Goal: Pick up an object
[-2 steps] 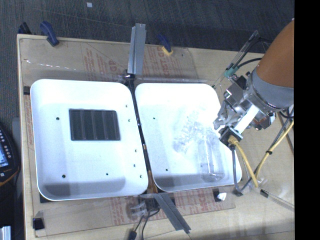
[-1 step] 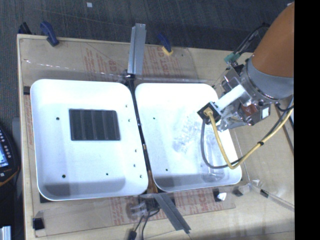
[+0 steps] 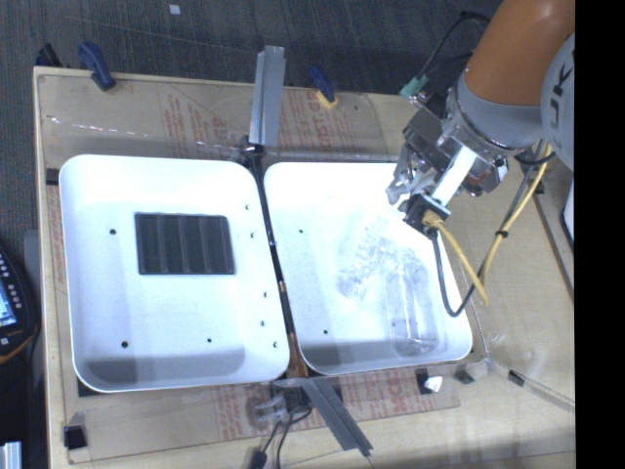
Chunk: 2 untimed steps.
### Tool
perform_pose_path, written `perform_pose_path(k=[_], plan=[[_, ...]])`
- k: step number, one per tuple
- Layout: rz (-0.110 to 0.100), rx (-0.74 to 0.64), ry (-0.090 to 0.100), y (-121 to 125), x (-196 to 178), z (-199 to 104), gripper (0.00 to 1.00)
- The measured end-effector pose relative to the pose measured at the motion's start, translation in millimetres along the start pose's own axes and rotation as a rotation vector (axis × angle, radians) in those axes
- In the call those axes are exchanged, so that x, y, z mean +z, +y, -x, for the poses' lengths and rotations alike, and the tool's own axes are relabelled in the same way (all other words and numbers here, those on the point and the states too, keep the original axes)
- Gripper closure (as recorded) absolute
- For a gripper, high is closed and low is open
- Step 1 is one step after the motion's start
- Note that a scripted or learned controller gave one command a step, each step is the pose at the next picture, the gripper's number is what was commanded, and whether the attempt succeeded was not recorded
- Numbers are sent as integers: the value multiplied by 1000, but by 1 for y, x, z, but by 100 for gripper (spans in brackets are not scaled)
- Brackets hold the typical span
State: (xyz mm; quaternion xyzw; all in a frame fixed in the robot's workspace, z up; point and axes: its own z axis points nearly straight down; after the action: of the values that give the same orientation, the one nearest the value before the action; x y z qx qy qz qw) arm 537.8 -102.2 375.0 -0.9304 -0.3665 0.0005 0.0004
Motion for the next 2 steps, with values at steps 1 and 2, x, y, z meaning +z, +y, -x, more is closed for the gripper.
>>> perform_pose_path(k=[1, 2], plan=[[2, -40, 3, -56, -67, -38, 100], [-4, -73, -4, -3, 70, -4, 100]])
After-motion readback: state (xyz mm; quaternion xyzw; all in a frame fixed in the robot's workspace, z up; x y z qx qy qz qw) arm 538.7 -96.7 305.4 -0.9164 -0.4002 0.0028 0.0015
